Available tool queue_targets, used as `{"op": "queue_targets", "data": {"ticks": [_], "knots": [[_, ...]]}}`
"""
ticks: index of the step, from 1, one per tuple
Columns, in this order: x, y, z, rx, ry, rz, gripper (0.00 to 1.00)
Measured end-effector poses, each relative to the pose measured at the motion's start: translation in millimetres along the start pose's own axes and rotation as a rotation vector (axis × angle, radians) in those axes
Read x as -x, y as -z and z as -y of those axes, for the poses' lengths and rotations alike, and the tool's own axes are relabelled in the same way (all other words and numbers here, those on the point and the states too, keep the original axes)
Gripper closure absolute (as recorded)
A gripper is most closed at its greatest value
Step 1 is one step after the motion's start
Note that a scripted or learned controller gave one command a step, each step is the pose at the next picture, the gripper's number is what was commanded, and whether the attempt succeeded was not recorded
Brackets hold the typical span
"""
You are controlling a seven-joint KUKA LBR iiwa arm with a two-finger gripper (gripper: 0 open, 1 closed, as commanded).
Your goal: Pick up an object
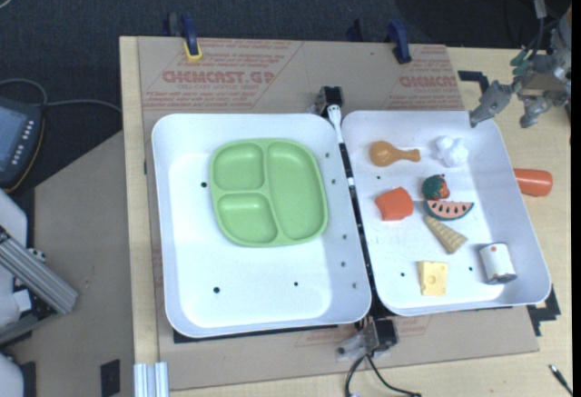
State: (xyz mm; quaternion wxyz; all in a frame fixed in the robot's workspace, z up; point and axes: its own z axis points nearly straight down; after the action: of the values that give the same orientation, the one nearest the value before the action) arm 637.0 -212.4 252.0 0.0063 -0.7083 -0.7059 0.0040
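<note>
Toy food sits untouched in the right bin [508, 159]: drumstick [392, 153], white lump [448, 149], red block [394, 203], watermelon slice [450, 208], cone [446, 233], cheese [434, 278], can [496, 262]. Gripper [505, 104] hovers past the bin's far right corner, fingers spread, nothing between them. Approach step; next move needs descent over one piece.

Smooth, slightly glossy white plastic for both bins: left bin [182, 286], right bin [522, 272]. Matt pale-green plastic on the divided plate [270, 192]. Rough brown cardboard with red print along the bench's far edge [300, 73]. Dull grey metal on the gripper [508, 104].
</note>
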Motion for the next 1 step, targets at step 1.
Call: {"op": "queue_targets", "data": {"ticks": [1], "knots": [[-1.0, 9.3, -2.2, 0.014, 0.004, 0.003, 0.0]]}}
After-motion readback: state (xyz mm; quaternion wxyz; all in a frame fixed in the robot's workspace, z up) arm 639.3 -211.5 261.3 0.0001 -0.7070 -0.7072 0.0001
